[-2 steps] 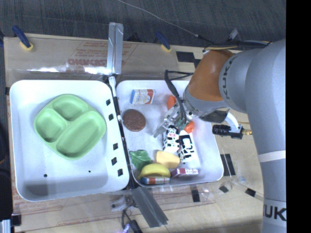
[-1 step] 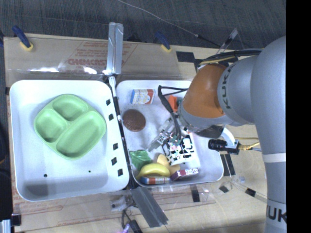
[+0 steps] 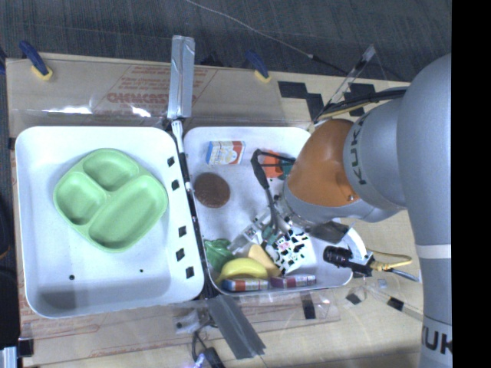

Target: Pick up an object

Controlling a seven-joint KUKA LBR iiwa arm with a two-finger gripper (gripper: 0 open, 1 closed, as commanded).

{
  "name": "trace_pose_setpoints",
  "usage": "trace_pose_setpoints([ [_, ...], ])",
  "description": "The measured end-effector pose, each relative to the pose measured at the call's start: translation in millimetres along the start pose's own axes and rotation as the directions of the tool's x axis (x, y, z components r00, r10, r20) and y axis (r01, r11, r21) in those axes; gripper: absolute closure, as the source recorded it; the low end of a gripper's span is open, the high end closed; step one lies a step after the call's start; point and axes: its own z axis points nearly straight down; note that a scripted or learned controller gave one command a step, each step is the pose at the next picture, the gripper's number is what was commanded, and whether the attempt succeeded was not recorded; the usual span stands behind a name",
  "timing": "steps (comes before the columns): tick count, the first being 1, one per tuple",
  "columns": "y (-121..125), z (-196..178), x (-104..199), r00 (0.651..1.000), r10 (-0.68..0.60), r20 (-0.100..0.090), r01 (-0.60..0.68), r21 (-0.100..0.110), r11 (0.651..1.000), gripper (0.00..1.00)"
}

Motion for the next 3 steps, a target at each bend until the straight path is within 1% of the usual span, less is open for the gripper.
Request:
trace_pose_setpoints([
  [1,1.6,-10.6,-0.9,1.000,-0.006,0.002,0.006,-0.002,1.000,1.00],
  [2,-37.8,-2.1,-75.4,0.998,-0.063,0.005,0.063,-0.003,0.998,1.00],
  [3,33.6,-0.5,-42.3,0.994,0.113,0.002,-0.113,-0.002,0.994,1.00],
])
